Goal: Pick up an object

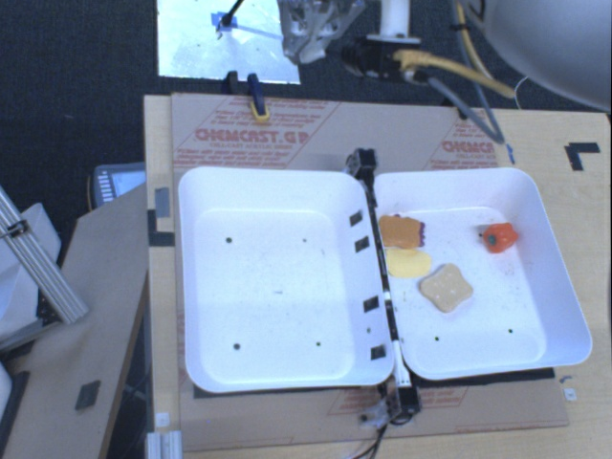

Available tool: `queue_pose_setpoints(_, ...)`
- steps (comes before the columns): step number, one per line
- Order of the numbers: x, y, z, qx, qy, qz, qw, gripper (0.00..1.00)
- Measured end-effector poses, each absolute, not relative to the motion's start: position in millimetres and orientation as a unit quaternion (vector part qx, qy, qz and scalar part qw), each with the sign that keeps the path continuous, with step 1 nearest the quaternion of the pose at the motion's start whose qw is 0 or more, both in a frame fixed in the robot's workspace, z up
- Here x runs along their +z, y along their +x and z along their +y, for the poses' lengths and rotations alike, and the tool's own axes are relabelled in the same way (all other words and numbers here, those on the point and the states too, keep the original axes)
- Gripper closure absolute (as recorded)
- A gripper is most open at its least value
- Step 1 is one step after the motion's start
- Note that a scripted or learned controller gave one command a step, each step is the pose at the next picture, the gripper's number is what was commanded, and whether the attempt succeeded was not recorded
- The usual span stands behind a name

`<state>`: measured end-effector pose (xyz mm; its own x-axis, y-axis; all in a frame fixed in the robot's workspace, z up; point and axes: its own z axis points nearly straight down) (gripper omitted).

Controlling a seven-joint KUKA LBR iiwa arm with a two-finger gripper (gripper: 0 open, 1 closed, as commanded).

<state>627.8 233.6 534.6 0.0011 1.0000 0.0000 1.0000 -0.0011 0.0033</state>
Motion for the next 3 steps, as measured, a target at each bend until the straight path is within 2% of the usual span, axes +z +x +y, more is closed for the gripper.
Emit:
queue_pose_setpoints(1,535,654.1,234,0.0008,0.708,0.707,0.001,1.0)
queue_pose_setpoints(2,535,668.7,234,0.0011,0.708,0.707,0.001,1.0)
queue_pose_setpoints(3,535,668.2,234,0.0011,0.707,0.707,0.001,0.0)
